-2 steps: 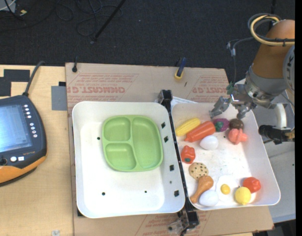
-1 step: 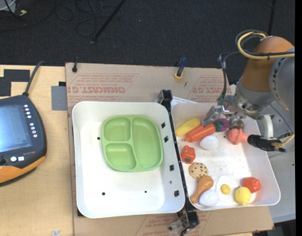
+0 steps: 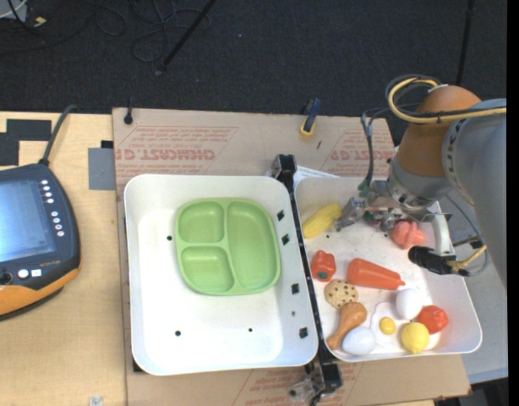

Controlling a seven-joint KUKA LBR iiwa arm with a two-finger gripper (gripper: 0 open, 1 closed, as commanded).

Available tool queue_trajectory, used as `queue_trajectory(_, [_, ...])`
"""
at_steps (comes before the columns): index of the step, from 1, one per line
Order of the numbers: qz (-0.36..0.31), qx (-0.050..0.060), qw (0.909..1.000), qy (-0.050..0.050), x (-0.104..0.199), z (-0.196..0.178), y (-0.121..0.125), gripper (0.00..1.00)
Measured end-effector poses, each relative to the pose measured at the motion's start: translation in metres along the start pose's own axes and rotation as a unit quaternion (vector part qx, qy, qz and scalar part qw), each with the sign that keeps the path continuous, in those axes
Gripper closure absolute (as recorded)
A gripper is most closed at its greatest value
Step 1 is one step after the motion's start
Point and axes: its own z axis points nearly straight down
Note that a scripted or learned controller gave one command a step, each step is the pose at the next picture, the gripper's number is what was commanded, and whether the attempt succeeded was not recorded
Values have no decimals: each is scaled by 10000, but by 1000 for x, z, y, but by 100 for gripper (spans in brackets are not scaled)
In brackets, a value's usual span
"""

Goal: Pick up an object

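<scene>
Where the view begins at the left, a handheld control pendant point(image 3: 23, 239) with a pale screen lies on the surface point(image 3: 90, 328), its left side cut off by the frame. Next comes the left white bin point(image 3: 158, 345), which holds a green divided plate point(image 3: 226, 246) lying flat near its middle. A black divider point(image 3: 297, 269) separates it from the right white bin point(image 3: 471, 337), where the toy foods gather: a yellow corn cob point(image 3: 321, 220) near the upper left, a red pepper point(image 3: 323, 265) below it, an orange carrot point(image 3: 374, 274) lying beside the pepper, a cookie point(image 3: 340, 293), a drumstick point(image 3: 350, 316), a white egg point(image 3: 358, 341), a fried egg point(image 3: 386, 324), a lemon point(image 3: 415, 337), a tomato point(image 3: 433, 318) and another white piece point(image 3: 408, 302) too small to identify. A pink object point(image 3: 407, 233) sits at the bin's upper right, partly hidden by the arm. The pincer point(image 3: 365, 212) hangs low over the bin just right of the corn cob; its fingers blur into cables and dark metal, so I cannot tell whether they are spread or closed, nor whether anything is between them.
</scene>
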Motion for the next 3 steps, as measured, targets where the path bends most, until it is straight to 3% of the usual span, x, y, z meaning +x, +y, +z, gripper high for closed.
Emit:
queue_trajectory(1, [5,-6,10000,0,-1,-12,0,100])
queue_trajectory(3, [52,-49,10000,-11,-5,-111,-9,100])
